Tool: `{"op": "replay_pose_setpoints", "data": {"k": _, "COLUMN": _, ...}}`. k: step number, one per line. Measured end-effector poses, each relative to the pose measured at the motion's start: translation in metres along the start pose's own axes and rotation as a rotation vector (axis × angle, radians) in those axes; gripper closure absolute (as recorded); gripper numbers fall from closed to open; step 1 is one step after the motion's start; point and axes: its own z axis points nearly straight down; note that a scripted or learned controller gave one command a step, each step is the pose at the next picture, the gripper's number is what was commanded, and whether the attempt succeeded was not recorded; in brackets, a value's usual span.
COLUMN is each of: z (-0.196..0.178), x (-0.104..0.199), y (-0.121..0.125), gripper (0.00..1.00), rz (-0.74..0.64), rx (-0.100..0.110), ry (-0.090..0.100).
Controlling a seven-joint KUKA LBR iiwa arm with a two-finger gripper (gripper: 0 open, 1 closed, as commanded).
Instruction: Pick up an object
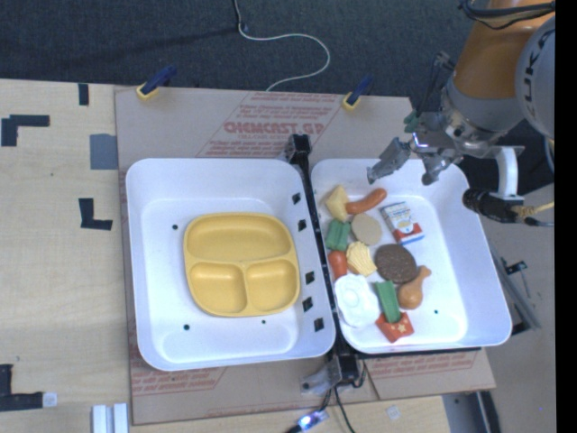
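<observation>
Looking down at the toy food: a heap sits in the left half of the right bin [455, 242], nothing lifted.
Hot dog [365, 201]: top of the heap, lying aslant, nearest the claw.
Brown patty [395, 262]: mid-heap, beside a drumstick [414, 287].
Milk carton [401, 221]: right of the hot dog, on the bin floor.
White fried egg [354, 299]: low in the heap, next to a green piece [388, 299].
Claw [411, 163]: fingers spread wide, empty, above the bin's far edge.
Left bin [153, 206]: holds a yellow divided plate [242, 263].
Surface [54, 269]: tan board under both bins.
</observation>
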Motion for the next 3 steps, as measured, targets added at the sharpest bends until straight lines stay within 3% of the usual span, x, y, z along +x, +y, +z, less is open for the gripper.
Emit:
{"op": "replay_pose_setpoints", "data": {"k": 1, "z": -0.006, "x": 0.000, "y": 0.002, "gripper": 0.00, "rz": -0.002, "rx": -0.011, "ry": -0.002}}
{"op": "replay_pose_setpoints", "data": {"k": 3, "z": 0.090, "x": 0.001, "y": -0.012, "gripper": 0.00, "rz": -0.001, "rx": -0.005, "ry": -0.002}}
